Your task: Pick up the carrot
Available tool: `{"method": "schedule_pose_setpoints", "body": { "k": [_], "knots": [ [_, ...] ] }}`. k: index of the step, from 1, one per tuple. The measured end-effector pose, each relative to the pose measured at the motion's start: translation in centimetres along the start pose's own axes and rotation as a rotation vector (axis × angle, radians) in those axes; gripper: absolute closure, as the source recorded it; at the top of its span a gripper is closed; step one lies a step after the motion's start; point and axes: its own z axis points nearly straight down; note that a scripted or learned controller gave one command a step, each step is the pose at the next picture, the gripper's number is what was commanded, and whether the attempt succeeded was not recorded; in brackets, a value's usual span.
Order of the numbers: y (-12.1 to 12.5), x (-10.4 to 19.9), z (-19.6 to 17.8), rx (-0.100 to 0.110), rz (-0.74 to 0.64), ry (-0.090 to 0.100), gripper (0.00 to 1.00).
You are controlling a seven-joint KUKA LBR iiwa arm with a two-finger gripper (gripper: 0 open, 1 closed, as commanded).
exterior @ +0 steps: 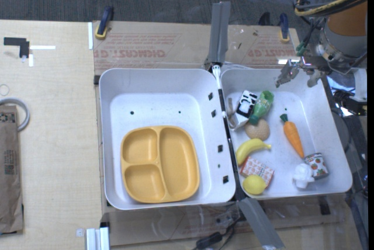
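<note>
While the arm [345, 15] hangs over the far right corner of the bench, the carrot [292, 135] lies untouched, so we're at the approach step, nothing picked yet, by my read. Gripper [301, 72] sits above the back rim of the right bin [339, 149], and I can't tell if the claw is wide or narrow from this angle; too small, too cluttered w/ hardware.

Next move, as I judge it: swing fwd and down toward the carrot, which lies well apart from the gripper, nearer the viewer. Carrot is flat on the bin floor, right-centre, green top pointing to the back, tip toward the front-right. Claw will want to close across the narrow width, not lengthwise. Some free floor on both sides, so approach looks fair.

Containers, big to small. Left bin [117, 97]: holds a yellow divided plate [159, 162], three sections, at front-centre. Right bin: banana [252, 149] near the divider, lemon [254, 184] at front, a red-patterned packet [258, 170] between them, a green item [262, 105] w/ a black-white thing [247, 100] beside it at back-left, a brownish round item [259, 129] just below. Small printed can [317, 165] and a white lump [302, 176] sit just past the carrot's tip, near enough to get nudged.
</note>
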Motion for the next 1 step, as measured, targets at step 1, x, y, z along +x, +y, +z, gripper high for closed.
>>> {"method": "schedule_pose_setpoints", "body": {
  "k": [1],
  "knots": [
    [-5.03,-2.54,7.98,0.000,0.169,0.000,0.00]
  ]
}}
